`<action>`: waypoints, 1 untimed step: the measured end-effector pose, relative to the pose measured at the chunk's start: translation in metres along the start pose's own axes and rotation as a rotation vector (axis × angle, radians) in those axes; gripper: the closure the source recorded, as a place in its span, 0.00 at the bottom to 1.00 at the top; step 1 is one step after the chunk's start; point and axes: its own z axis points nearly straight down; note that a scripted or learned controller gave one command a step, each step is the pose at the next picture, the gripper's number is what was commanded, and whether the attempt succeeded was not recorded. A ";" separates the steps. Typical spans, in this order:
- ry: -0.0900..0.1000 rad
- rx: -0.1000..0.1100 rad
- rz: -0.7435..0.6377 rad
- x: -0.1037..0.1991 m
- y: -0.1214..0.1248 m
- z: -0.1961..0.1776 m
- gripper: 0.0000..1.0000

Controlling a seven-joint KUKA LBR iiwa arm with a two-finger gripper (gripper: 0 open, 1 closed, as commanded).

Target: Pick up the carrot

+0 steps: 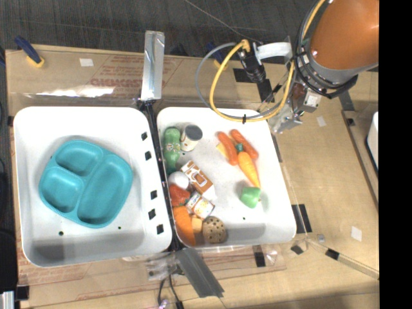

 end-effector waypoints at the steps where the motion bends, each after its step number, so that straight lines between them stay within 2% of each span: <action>1: 0.011 -0.002 -0.015 0.034 -0.006 -0.053 1.00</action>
